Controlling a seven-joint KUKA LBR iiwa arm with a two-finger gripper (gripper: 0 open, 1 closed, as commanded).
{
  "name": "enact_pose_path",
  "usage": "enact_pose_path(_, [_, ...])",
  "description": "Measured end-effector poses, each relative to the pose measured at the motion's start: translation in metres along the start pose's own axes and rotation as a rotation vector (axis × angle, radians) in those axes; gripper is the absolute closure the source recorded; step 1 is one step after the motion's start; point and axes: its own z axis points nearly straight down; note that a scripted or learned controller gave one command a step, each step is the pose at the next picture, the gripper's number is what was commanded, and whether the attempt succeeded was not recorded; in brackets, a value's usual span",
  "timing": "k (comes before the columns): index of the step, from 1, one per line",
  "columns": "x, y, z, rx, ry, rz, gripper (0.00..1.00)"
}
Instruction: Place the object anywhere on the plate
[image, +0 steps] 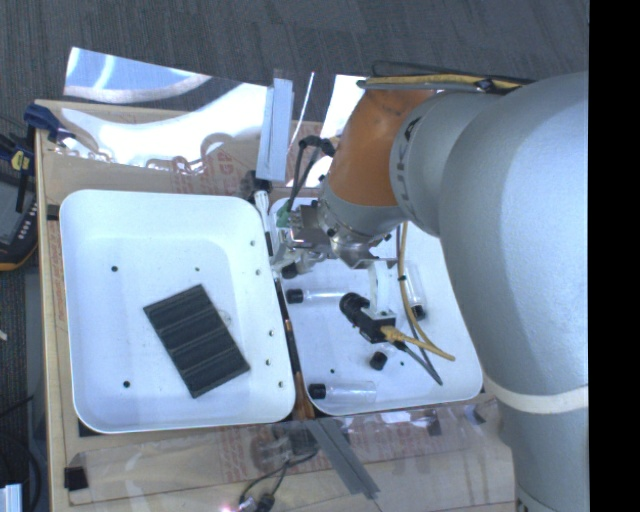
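A dark grey ribbed rectangular plate (196, 340) lies at a slant in the left bin (100, 230), near its middle front. My gripper (288, 248) is low over the far left corner of the right bin (450, 375), close to the wall between the two bins. The grey wrist and orange band hide much of it, and I cannot make out anything held. What looks like a small clear tube with a black end (308, 296) lies in the right bin just in front of the gripper. A similar one (335, 391) rests near that bin's front rim.
The big grey arm covers the right side of the right bin. A small black piece (378, 360) lies on that bin's floor. A pale upright strip (274, 125) stands behind the bins, and cardboard and foil line the bench's far side.
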Motion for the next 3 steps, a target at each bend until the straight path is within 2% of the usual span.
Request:
enact_pose_path(1, [0.073, -0.068, -0.001, 0.001, -0.002, -0.06, 1.0])
enact_pose_path(2, [0.12, -0.112, 0.001, 0.002, -0.003, -0.129, 1.0])
enact_pose_path(3, [0.224, -0.108, 0.079, 0.003, -0.004, -0.135, 1.0])
